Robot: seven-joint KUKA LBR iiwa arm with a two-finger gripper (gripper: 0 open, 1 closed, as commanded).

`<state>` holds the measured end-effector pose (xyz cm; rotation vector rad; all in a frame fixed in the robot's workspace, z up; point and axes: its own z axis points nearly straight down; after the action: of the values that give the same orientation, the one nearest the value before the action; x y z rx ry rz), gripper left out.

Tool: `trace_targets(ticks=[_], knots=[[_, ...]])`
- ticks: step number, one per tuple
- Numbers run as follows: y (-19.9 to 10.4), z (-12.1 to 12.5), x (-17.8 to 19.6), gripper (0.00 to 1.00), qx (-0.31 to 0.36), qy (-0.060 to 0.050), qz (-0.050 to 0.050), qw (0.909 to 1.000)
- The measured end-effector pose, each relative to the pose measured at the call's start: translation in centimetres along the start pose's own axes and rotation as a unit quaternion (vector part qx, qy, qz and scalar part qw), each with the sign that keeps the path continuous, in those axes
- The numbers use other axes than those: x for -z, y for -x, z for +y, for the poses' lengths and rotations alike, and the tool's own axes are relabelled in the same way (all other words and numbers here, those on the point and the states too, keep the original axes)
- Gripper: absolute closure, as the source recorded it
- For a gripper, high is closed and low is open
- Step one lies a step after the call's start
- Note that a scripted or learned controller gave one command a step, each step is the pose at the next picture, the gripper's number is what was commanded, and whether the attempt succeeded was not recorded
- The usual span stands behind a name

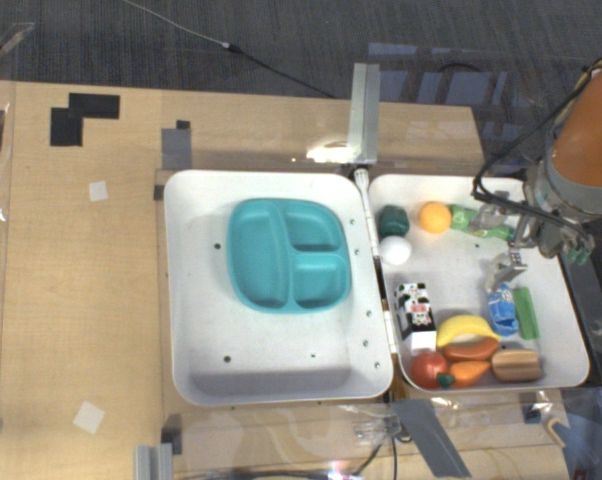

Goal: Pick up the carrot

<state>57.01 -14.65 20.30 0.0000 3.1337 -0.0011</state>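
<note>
The carrot [469, 372], a short orange piece, lies at the front edge of the right bin [571, 298]. It is wedged between a red tomato [430, 368] and a brown block [515, 365], under a red-orange sausage shape [468, 348]. My gripper [508, 264] hangs over the right part of that bin, just above a blue item [502, 311], well behind the carrot. Nothing shows as held.
The right bin also holds a banana [468, 328], a cow-print carton [414, 306], a green stick [524, 311], an orange [434, 217], a dark green ball [392, 219] and a white ball [395, 252]. A teal divided plate [287, 253] lies in the left bin [196, 348].
</note>
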Motion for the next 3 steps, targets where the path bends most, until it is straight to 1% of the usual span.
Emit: trace_targets(ticks=[1, 2, 3], knots=[[-3.2, 3.5, -11.2, 0.00, -0.014, -0.001, -0.006, 0.9999], [1.0, -4.5, -7.4, 0.00, 0.008, -0.002, -0.003, 1.0000], [-5.8, -0.7, -9.8, 0.00, 0.015, 0.001, 0.002, 0.9999]])
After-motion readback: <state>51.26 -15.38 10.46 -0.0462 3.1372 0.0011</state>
